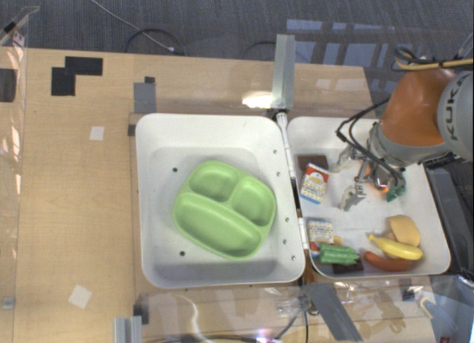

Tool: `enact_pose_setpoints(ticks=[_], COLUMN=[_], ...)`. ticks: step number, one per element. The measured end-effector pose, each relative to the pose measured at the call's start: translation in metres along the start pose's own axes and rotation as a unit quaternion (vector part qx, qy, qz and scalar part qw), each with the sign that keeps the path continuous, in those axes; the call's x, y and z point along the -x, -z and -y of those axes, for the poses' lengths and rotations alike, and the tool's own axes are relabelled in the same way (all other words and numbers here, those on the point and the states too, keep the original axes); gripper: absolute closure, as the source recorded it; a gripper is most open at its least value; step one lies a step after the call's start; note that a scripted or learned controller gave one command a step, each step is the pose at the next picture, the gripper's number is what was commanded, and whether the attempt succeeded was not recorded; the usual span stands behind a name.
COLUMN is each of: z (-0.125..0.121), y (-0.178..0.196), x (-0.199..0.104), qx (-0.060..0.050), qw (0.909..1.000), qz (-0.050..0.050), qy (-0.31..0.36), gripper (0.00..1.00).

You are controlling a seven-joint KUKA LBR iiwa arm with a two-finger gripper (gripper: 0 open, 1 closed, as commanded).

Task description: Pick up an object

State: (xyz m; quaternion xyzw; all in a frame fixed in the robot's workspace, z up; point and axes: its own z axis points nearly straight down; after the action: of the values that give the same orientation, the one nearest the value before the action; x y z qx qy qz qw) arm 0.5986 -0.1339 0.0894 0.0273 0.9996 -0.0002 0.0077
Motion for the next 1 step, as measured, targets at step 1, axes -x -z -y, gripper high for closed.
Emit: enact_pose_setpoints(ticks=[1], z=[-0.0007], y=[0.016], x=[0.005], qx=[-0.001], qw=[1.0], qz=[0.008], qy=[0.003], gripper=[1.0])
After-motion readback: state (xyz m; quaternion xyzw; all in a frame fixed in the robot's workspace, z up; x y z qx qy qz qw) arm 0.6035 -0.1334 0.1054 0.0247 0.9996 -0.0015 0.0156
